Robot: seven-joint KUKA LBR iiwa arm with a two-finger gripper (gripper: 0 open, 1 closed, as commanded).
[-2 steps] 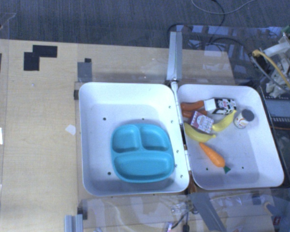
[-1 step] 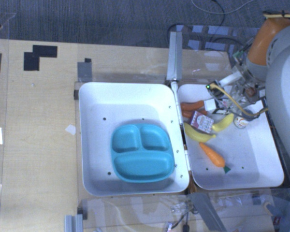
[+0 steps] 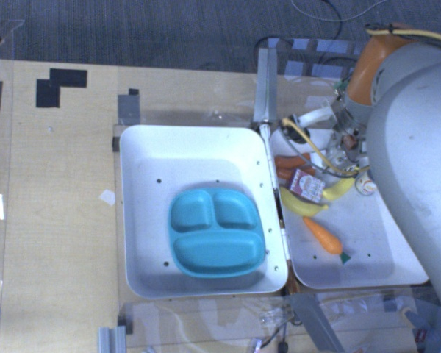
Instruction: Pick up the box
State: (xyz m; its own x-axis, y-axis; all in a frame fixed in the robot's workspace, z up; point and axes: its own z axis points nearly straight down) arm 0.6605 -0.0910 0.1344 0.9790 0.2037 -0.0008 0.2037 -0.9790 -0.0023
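The box (image 3: 307, 185) is small and dark red with a pale label. It lies in the right bin (image 3: 367, 259), near that bin's left wall, resting on a banana (image 3: 316, 203). My gripper (image 3: 344, 153) hangs over the back of the right bin, a little to the right of and behind the box. The grey arm with its orange band (image 3: 369, 68) covers the bin's right side. Nothing can be seen held in the gripper.
An orange carrot (image 3: 325, 237) lies in front of the banana, and a reddish sausage-like item (image 3: 288, 165) sits behind the box. A yellow cable (image 3: 309, 144) loops near the gripper. The left bin (image 3: 143, 197) holds a blue divided plate (image 3: 216, 231).
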